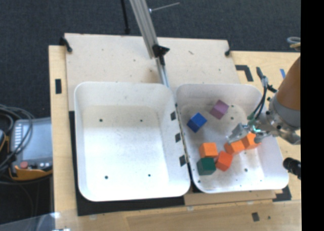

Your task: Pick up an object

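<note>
Right bin [238,187]: pincer [246,135] touches an orange block [242,144]; its grip state unclear

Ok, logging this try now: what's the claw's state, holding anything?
Claw: low in the right bin, at the orange blocks; open or closed cannot be told.

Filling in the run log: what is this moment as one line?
arm: over right bin | gripper: at orange blocks | grasp: unclear | nearby: blue, purple, green blocks

Dark grey carpet floor [61,2] around a pale wooden bench [126,53], cables [10,119] at left.
</note>
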